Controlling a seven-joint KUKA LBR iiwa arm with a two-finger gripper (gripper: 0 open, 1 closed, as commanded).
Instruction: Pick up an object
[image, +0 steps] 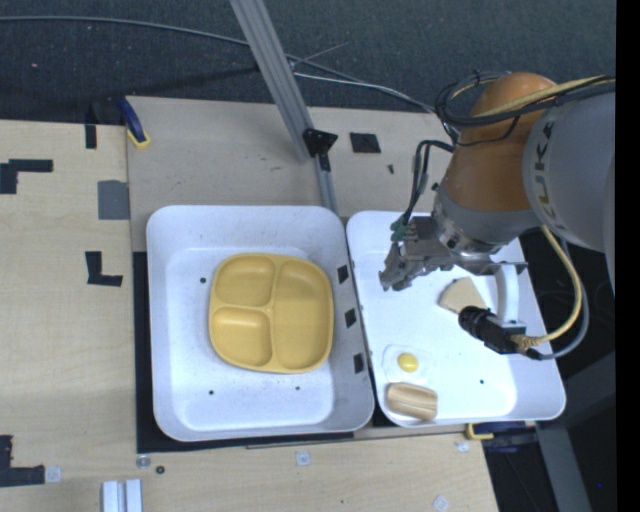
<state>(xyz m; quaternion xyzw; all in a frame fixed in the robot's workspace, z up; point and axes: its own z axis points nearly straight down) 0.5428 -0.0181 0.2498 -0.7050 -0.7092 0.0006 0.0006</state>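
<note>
Nearest, at the near edge of the right bin (535, 405), one bread-like roll (411, 401) is seen, with one fried-egg toy (407, 362) just beyond it. Further back, one pale wedge-shaped piece (464, 295) lies partly hidden under the arm's fittings. In the left bin (165, 300), one yellow divided plate (271, 311) is placed near the middle. Two bins are counted on the counter (60, 330).

Farther still, the gripper (397, 276) is poised over the bare floor of the right bin, well apart from the roll and the egg; whether it is spread or closed cannot be told, and nothing is seen held in it.

A miss is judged the main risk: if the gripper is lowered where it stands, only bin floor would be met. The egg, being flat, may be slid rather than lifted. The wedge, being close under the cabling, could be knocked aside by the arm.
</note>
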